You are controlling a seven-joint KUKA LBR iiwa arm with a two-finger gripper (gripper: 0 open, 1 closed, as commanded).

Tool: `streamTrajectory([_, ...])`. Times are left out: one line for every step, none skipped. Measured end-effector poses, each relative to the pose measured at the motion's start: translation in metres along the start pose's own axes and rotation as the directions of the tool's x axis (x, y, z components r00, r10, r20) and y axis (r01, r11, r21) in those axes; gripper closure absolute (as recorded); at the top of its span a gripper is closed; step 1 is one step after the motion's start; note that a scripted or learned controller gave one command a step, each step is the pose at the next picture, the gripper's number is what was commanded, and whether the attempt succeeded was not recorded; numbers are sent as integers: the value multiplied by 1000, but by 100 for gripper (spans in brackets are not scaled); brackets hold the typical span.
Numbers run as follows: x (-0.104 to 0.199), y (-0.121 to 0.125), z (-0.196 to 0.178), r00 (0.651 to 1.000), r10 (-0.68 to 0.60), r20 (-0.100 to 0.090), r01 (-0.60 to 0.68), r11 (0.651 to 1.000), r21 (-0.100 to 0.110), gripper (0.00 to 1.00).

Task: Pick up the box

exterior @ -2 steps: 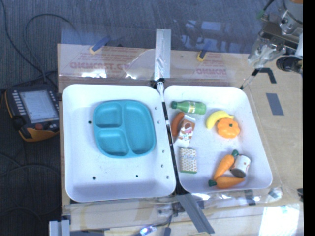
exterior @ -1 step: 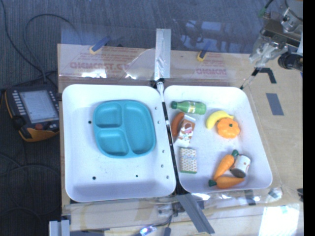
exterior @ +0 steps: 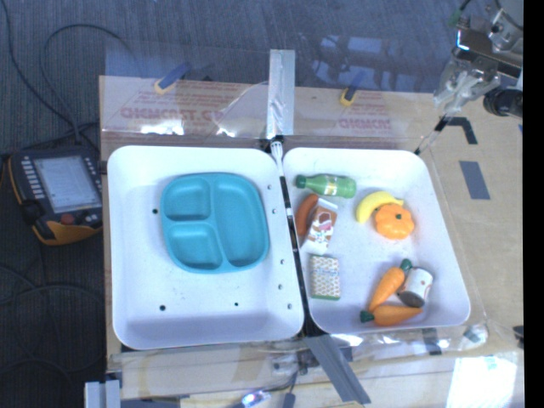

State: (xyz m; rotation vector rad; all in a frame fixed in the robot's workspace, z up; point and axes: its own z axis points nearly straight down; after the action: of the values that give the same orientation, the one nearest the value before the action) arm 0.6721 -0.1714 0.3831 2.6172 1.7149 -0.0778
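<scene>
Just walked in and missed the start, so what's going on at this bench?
A robot arm is meant to pick up the box, which lies in the right bin among toy food: a bottle, banana, orange and carrots. The end effector is up past the bin's far right corner, not at the box. The left bin holds a blue tray.

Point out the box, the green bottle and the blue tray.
box (exterior: 325, 277): camera view, middle of its patterned top face.
green bottle (exterior: 330, 185): camera view, middle of its body.
blue tray (exterior: 214, 221): camera view, ridge where its compartments meet.
</scene>
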Motion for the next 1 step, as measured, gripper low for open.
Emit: streamTrajectory([0, 1, -7, 1000, -1, 7, 1, 1000, 2, 100])
